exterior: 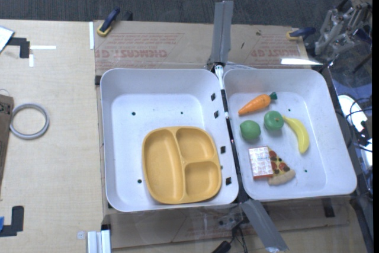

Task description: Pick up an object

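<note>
Two white bins sit side by side on my feed, on a sheet of cardboard (160,47) with red lettering. The left bin (118,127) holds a yellow plate (180,164) with three compartments, lying flat toward the near side, nothing in it.

The right bin (323,169) has everything I could pick. An orange carrot (256,103) lies at a slant near the far left corner, its green top pointing right. Just below it are two green fruits: a duller round one (250,130) on the left and an apple (273,121) on the right, near each other but apart. A banana (298,133) curves down from the apple's right side and seems to touch it at the top. Closer to the near wall, a small red and white box (260,163) lies flat, with a toy pizza slice (279,170) right against its right edge.

The gripper (339,32) is up at the far right, beyond the right bin's far corner and well apart from all the objects. From this angle it is a tangle of grey metal, and I cannot tell whether it is open or closed; I see nothing held in it.

On the bench to the left lies a roll of tape (28,121), and a blue and yellow clamp (108,21) grips the cardboard's far edge.
</note>
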`<state>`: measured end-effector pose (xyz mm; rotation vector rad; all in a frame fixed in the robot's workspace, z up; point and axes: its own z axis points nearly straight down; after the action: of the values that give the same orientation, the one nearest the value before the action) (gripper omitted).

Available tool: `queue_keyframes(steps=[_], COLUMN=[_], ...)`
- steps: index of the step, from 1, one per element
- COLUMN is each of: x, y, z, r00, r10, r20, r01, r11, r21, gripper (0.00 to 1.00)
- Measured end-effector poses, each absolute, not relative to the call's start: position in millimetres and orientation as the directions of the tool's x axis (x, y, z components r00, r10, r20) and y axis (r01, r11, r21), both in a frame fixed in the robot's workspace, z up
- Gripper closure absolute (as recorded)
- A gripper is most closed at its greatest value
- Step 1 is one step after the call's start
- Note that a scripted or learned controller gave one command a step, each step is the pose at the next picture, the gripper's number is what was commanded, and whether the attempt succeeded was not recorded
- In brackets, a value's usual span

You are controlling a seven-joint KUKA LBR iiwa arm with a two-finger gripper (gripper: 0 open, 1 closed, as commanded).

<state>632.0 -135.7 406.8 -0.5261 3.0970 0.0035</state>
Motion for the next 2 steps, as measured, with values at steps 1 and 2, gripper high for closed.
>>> queue_keyframes(steps=[1,2], x=[637.6,649.6], y=[-137.9,-209.2], z=[440.4,439.6], r00=[-0.700,-0.506], r10=[-0.714,-0.863], r20=[-0.005,-0.005], r01=[-0.714,-0.863], r11=[0.700,0.506], r21=[0.000,0.000], gripper=[1.00,1.00])
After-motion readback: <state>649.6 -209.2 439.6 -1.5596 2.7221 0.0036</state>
